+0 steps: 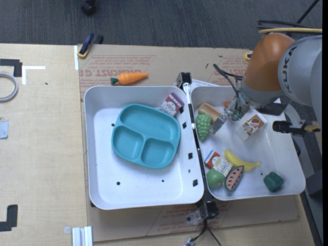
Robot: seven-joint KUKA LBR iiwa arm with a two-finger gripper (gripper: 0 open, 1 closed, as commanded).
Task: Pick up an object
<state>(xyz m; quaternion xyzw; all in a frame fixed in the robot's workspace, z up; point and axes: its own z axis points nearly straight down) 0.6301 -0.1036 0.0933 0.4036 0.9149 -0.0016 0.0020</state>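
Way off to the left of the fingers, a toy carrot (130,78) lies on the bench outside the left bin (97,152) and a teal plate (146,136) sits in it. The gripper (219,123) hangs low in the right bin (287,160), fingers slightly apart with nothing between them, green grapes (203,125) just left, a brown block (209,110) just behind and a small carton (252,125) to the right. Things are so tight it'd probably clip the grapes and shove them away instead of grabbing.

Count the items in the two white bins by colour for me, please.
Green: 3, grapes, round fruit, block
Blue: 1, divided plate
Yellow: 1, banana
Tan: 1, bread
Multicoloured: 4, three cartons, watermelon slice
Total: 10
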